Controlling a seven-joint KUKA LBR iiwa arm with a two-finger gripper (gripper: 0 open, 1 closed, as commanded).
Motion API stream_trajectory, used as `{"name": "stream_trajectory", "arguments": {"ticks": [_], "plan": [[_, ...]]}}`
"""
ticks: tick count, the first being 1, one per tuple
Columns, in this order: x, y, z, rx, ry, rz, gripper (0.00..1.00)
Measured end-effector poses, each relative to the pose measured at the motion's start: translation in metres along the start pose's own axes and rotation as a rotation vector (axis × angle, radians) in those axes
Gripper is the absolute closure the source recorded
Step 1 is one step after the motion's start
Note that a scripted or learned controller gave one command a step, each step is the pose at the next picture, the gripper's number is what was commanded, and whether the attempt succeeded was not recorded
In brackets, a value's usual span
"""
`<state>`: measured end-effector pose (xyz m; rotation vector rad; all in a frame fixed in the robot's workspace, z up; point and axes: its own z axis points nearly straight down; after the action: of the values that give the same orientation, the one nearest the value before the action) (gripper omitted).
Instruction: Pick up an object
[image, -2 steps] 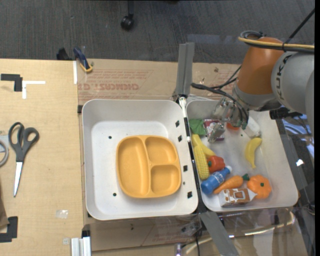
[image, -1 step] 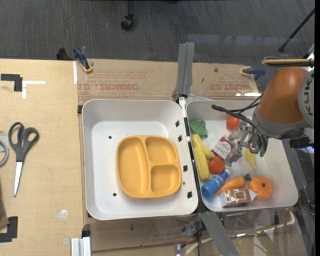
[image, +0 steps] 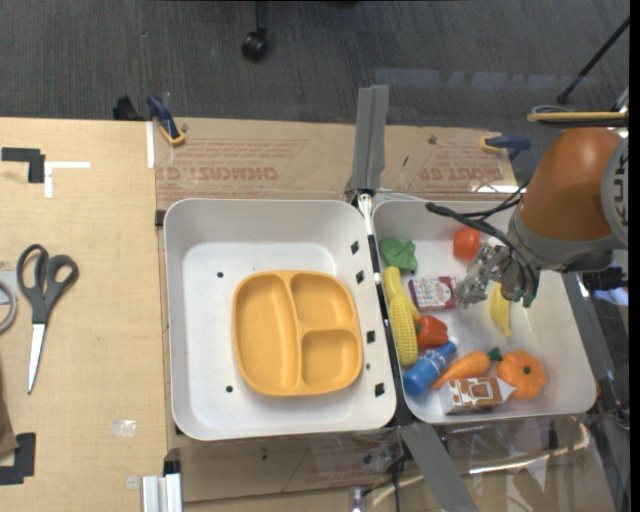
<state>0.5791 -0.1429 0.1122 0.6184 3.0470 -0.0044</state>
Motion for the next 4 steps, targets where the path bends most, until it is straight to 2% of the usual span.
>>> {"name": "stream_trajectory", "arguments": {"ticks": [1,2,3,4], "plan": [[-0.016,0.015,-0.113,0.005,0.028,0.079,1.0],[0.071,-0.051,0.018,0.008,0.03,0.252,1.0],[0.1,0.012,0.018,0.012,0.032,0.501,1.0],[0.1,0.011,0.018,0.013,0.031,0.501,0.0]]}}
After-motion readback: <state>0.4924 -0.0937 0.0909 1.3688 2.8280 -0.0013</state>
